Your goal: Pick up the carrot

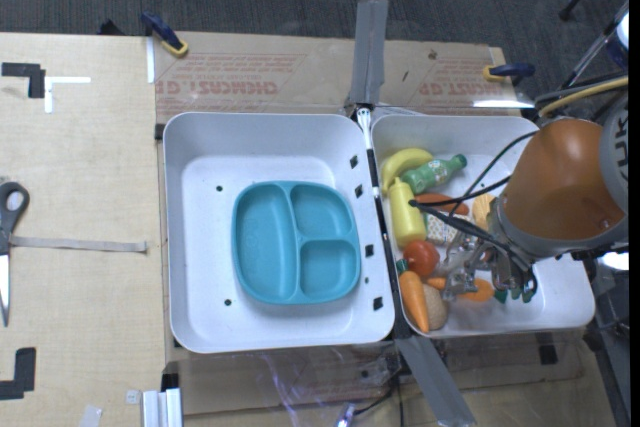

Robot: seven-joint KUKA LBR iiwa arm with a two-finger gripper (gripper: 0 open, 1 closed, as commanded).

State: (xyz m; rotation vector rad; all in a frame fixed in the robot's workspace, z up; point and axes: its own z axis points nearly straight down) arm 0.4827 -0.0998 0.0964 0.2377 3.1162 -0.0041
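The carrot [413,301] is orange and tapered; it lies along the front left corner of the right bin [560,313]. A red tomato [421,257] touches its upper end. My gripper [461,277] hangs low in the right bin, just right of the carrot and tomato, over a beige item [436,291] and a small orange piece [481,291]. The wrist and its cables hide the things directly beneath it. I see nothing lifted off the bin floor.
A banana [404,162], a green bottle [435,172] and a yellow block [405,212] crowd the right bin's back left. The left bin [190,215] holds a teal divided plate [297,242]. Scissors [8,215] lie on the bench at far left.
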